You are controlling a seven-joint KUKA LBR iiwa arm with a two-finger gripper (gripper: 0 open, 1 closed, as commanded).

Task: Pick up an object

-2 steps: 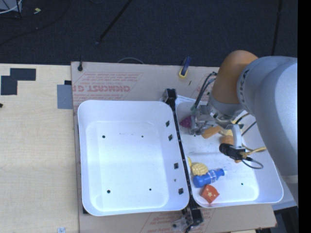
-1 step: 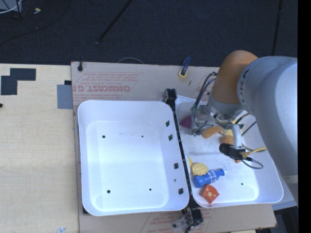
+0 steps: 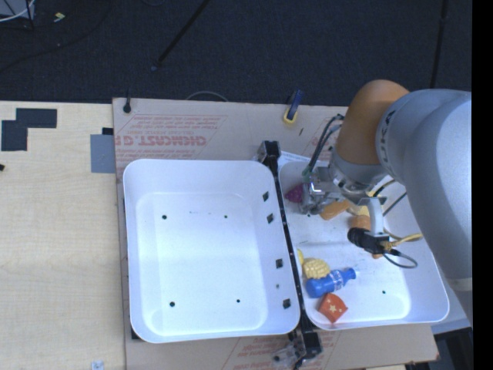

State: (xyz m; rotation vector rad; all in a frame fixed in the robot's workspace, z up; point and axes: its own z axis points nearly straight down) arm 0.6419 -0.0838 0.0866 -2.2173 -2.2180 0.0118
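Several toys, blue bottle (image 3: pixel 333 281) included, lie near the jaws (image 3: pixel 313 200).

Gripper (image 3: pixel 314 199) low in right bin (image 3: pixel 420 303), beside purple object (image 3: pixel 295 195); blue bottle (image 3: pixel 330 281) nearer front.

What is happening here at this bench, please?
A grey robot arm reaches in from the right and has its claw lowered into the far end of the right bin, close to a small purple thing and an orange piece. Nothing can be seen held in it. A yellow toy, a blue bottle and a red block lie at the near end of that bin. The left bin sits beside it.
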